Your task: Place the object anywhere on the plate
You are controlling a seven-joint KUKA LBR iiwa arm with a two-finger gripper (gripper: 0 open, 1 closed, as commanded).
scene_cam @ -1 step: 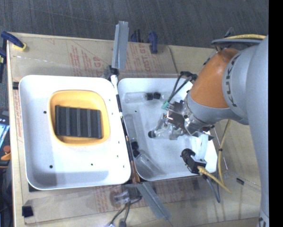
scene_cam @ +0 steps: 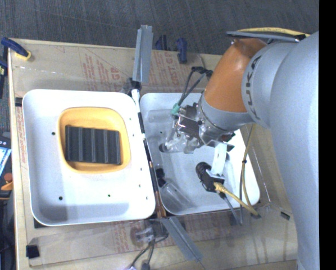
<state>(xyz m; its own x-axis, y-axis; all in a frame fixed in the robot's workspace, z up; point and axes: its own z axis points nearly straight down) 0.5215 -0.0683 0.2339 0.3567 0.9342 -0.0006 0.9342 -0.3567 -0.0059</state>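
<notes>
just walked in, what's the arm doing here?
The gripper is low in the right bin, apart from the yellow plate in the left bin. A dark ribbed block lies on the plate. A clear item lies in the right bin's near corner. Whether the gripper holds anything is unclear.

I am watching the arm [scene_cam: 291, 111] reaching in from the right of the view, its broad grey body taking up that side. The orange band [scene_cam: 232, 83] is facing up toward the camera, and below it the wrist [scene_cam: 213, 125] is angling down and to the left. The end effector [scene_cam: 176, 139] is hanging low at the tip, pointing left and downward.
</notes>
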